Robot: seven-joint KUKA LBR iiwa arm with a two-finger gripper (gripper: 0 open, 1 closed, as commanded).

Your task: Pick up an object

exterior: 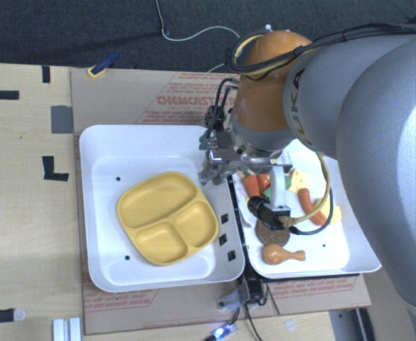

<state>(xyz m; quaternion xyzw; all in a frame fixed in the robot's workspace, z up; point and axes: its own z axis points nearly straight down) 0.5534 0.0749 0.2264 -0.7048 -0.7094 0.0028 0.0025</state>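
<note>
Lying in two white bins [94,190]: one yellow divided plate [167,217], several toy foods [284,255]; jaws' state untellable.

A pale wooden surface [23,212] spreads across the view, marked with short black tape strips [51,169] on its left part. A flat brown cardboard sheet with red printing [172,101] lies on it. Beyond the far edge is a dark grey carpeted floor [65,16], where a thin white cable [186,34] curls. A small blue and yellow clip [102,65] sits at the cardboard's far left corner. The lighting is even.
</note>
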